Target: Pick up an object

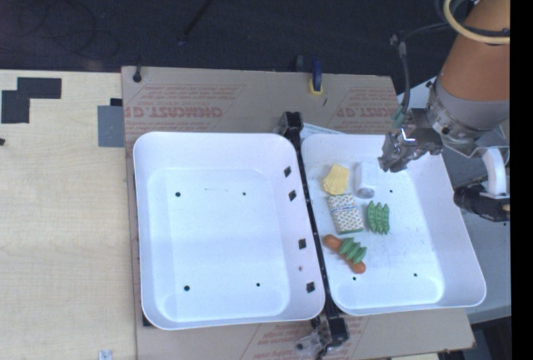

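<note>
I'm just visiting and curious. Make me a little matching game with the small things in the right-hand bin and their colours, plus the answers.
Things:
1. wedge-shaped piece
2. ridged piece
3. carrot-like toy
4. patterned block

Colours:
A. orange with a green middle
B. pale with small dots
C. yellow
D. all green

Pairs: 1-C, 2-D, 3-A, 4-B

All four lie in the right bin; the hand hangs above its far side.
</note>
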